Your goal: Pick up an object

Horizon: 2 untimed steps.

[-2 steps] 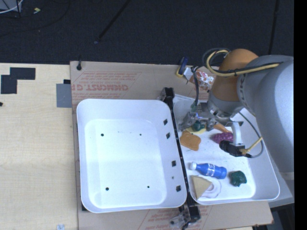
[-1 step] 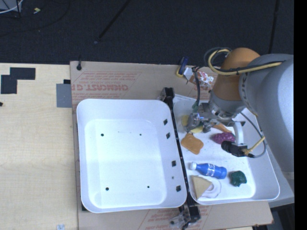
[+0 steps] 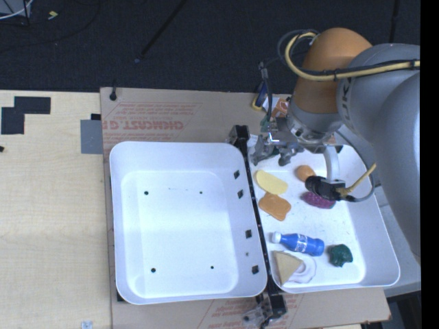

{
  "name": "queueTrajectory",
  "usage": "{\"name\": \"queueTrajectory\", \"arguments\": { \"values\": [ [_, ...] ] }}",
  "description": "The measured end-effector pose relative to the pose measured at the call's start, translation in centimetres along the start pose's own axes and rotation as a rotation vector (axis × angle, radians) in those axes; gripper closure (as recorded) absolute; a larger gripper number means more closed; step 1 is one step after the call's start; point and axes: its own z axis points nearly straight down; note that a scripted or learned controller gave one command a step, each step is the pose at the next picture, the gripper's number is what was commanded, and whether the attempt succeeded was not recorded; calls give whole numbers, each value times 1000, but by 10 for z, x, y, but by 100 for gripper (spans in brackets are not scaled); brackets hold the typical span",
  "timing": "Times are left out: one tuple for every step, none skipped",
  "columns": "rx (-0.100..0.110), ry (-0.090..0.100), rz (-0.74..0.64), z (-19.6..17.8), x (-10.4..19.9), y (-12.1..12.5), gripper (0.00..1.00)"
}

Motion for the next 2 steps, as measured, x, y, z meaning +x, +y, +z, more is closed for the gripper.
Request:
{"name": "queueTrajectory", "arguments": {
  "values": [
    [6, 1, -2, -40, 75, 0, 100],
    [18, -3, 8, -17, 62, -56, 100]
  ]
}}
